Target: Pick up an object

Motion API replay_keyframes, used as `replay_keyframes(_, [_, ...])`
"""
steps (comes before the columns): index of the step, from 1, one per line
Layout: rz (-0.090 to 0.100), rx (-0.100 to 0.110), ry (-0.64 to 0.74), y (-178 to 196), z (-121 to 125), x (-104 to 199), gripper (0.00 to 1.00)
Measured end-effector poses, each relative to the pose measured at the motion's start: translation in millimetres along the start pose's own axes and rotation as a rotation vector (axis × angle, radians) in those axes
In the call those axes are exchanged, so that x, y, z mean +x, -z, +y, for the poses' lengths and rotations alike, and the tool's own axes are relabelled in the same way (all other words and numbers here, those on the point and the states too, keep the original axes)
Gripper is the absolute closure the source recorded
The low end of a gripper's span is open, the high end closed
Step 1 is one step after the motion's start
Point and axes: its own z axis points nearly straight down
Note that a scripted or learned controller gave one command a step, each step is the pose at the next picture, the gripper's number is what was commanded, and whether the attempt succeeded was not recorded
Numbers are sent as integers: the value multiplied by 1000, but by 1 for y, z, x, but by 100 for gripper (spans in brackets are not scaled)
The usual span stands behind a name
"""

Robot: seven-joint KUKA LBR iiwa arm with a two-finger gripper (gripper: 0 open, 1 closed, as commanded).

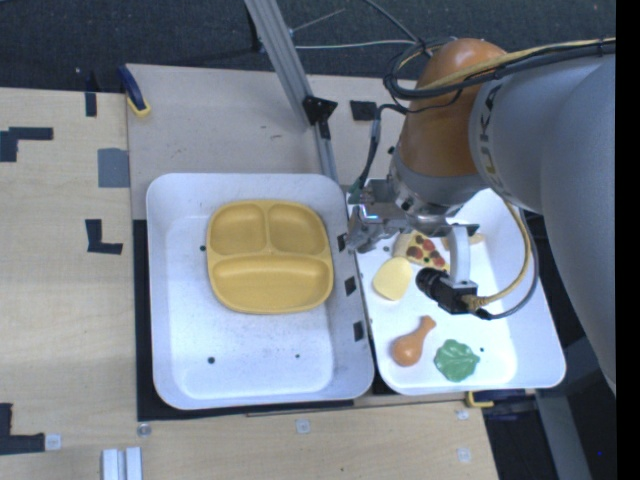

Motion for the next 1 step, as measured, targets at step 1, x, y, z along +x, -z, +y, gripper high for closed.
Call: replay_keyframes(1, [-1, -1, -1, -9, 14, 52, 100])
